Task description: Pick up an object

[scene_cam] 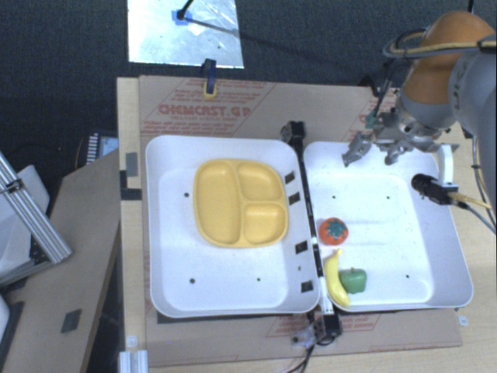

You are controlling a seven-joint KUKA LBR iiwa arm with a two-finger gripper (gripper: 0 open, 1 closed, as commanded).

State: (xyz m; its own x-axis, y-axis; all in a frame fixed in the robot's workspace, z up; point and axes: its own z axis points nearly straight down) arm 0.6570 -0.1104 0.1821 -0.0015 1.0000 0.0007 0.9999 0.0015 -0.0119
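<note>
In the right bin (404,231) a red tomato (333,231) lies near the left wall. Below it a yellow banana (335,280) lies along the divider, with a green pepper (354,280) touching its right side. My gripper (376,153) hangs over the far edge of the right bin, well above and behind these toys. Its two fingers are spread apart with nothing between them.
The left bin (171,278) holds a yellow divided plate (239,202). A black clip strip (304,208) runs between the bins. Cardboard lies under both bins. A shiny metal sheet (185,22) sits at the far back.
</note>
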